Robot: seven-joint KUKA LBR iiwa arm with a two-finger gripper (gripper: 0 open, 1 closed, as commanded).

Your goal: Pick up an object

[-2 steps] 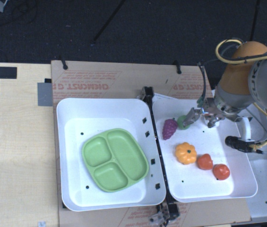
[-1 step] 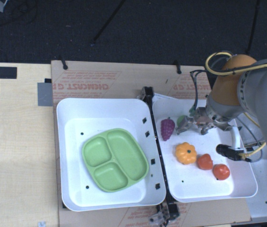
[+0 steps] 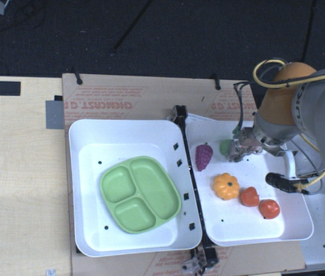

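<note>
Low at the front edge, a dark clamp (image 3: pixel 199 262) sits where the two bins meet, on a cardboard sheet (image 3: pixel 133 96) with red print that lies under both of them.

Far left is bare pale bench (image 3: pixel 18 183) with a few dark and grey patches near its back edge. Next comes the left bin (image 3: pixel 87 131), white and shallow. A green plate (image 3: pixel 140 194) with three compartments lies flat in it, turned at an angle and set toward the bin's right half. A black strip runs between the bins where their rims touch.

The right bin (image 3: pixel 243 226) holds the small things. Purple grapes (image 3: pixel 203 156) lie nearest the strip, toward the back. An orange pumpkin (image 3: pixel 226 186) sits just in front of and to the right of them, apart from them. Behind the pumpkin a green lump (image 3: pixel 225 147) shows, partly hidden.

The gripper (image 3: pixel 240 151) is right against the lump's right side, low in the bin. Whether it is wide or narrow cannot be told, nor whether it grips the lump.

Two tomatoes follow: one (image 3: pixel 249 196) just beside the pumpkin, the other (image 3: pixel 270 209) a little further right and forward. A black fitting (image 3: pixel 283 181) juts out above them. The grey arm (image 3: pixel 312 114), with its orange band (image 3: pixel 283 96), rises over the bin's back right corner.
</note>
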